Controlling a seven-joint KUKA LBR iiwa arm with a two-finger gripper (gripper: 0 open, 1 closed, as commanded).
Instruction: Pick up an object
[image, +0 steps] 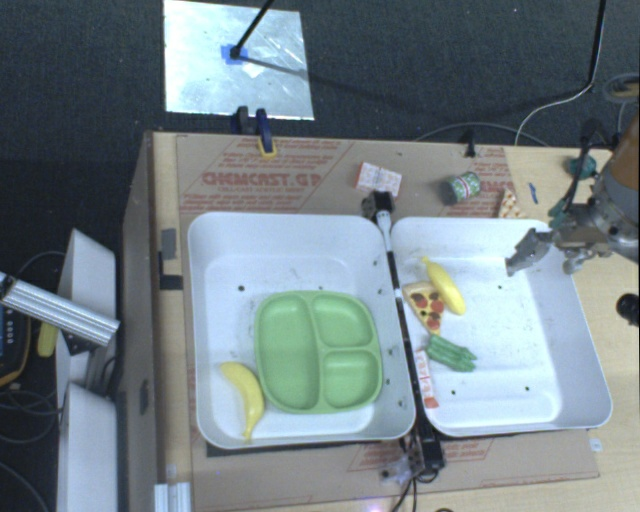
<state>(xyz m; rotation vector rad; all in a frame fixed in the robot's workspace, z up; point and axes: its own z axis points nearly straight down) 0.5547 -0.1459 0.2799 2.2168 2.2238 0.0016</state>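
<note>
**Hovering over the right bin, nothing grabbed**

Starting at the near edge: the left shallow white bin (215, 250) held a yellow plastic banana (245, 396) in its near corner, curved up against the rim, touching the edge of a light green divided plastic plate (320, 350) with three compartments. That plate sat pretty much in the middle of the bin.

Over in the right shallow white bin (570, 370), everything was bunched along its left wall. Nearest was a small red-and-white flat packet (424, 378) right by the divider, then a green plastic pea-pod-looking vegetable (452, 353) just beside it. A bit farther back lay a toy pizza slice with red spots (427, 306), and touching it on the far side, a second yellow plastic banana (446, 287), lying at a slant.

The two-finger gripper (548, 251) hung above the far right part of that bin, well apart from the toy pile. Its grey fingers looked spread apart, with nothing between them.

Past the bins, on the brown cardboard sheet (290, 170), sat a small green-labelled tin can (464, 186) on its side and a white paper tag (379, 179). Farthest back, a shiny silver square plate (238, 60) lay on the dark carpet.
</note>
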